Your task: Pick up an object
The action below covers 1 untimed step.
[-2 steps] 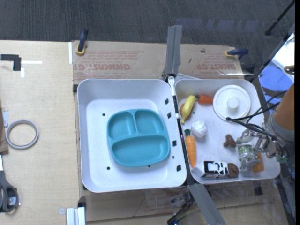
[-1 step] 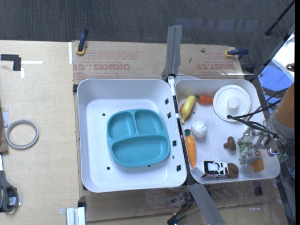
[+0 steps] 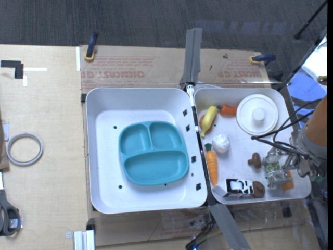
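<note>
The right bin point(image 3: 297, 139) holds a yellow banana point(image 3: 208, 117), a small orange piece point(image 3: 227, 110), a white round lid point(image 3: 257, 113), a white crumpled ball point(image 3: 221, 142), a carrot point(image 3: 211, 165), a brown mushroom-like piece point(image 3: 254, 160), a black-and-white object point(image 3: 239, 187) and a brown lump point(image 3: 258, 189). My gripper point(image 3: 278, 169) hangs low over the bin's right front corner, just right of the brown piece and right above an orange object point(image 3: 286, 183). Nothing is plainly seen held in it.
The left bin point(image 3: 99, 139) holds a blue divided plate point(image 3: 154, 152). A tape ring point(image 3: 23, 149) and scissors point(image 3: 8, 217) lie on the bench at far left. Black cables point(image 3: 270, 135) cross the right bin beside the arm.
</note>
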{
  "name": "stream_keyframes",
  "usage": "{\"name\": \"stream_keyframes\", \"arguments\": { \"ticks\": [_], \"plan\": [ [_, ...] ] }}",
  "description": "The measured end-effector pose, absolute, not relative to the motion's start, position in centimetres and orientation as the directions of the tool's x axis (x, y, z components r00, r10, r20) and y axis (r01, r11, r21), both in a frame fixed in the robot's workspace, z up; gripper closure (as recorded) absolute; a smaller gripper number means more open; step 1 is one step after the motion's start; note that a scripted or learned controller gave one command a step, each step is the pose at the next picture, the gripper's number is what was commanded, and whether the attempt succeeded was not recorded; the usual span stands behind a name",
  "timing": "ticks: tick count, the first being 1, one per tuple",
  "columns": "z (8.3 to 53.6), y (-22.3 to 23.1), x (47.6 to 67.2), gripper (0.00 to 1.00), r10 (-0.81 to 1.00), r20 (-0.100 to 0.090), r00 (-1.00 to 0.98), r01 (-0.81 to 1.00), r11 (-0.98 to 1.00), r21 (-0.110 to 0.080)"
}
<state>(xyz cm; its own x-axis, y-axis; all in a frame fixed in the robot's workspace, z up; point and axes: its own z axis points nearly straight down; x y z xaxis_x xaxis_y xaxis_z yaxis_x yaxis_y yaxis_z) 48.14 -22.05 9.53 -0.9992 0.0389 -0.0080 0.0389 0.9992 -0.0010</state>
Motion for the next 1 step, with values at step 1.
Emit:
{"name": "stream_keyframes", "arguments": {
  "ticks": [1],
  "plan": [
    [9.54,-22.04,48.13,1.00,-0.258,-0.009,-0.966,-0.258,0.966,-0.003]
  ]
}}
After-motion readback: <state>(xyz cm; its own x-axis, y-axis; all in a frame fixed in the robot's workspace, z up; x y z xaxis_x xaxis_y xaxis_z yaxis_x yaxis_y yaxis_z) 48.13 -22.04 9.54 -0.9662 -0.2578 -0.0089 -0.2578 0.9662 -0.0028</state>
